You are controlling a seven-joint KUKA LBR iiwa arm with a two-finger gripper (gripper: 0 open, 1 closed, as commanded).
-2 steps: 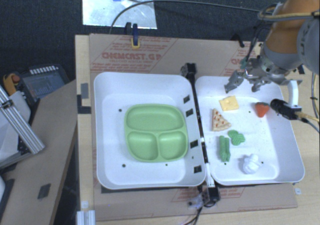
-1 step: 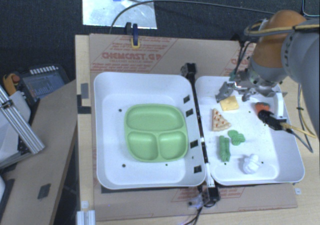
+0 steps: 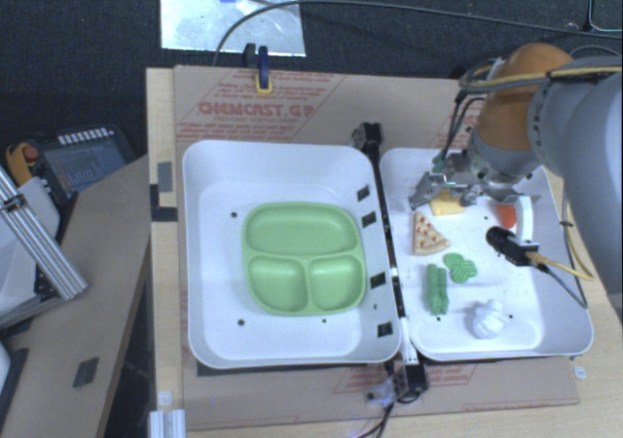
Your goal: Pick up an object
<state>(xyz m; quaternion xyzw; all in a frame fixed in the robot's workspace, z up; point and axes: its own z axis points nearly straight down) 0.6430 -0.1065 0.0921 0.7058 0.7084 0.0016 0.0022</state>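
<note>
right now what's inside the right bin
In view: pizza slice, yellow block, green pod, green leafy piece, white figure. The arm covers part of a red piece.

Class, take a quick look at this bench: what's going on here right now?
A grey robot arm reaches in from the right. Its tool is low over the far part of the right bin, right at a yellow block. Nearby in that bin lie a pizza slice, two green pieces and a white piece. The left bin holds a green divided plate. Nothing looks lifted yet.
</note>
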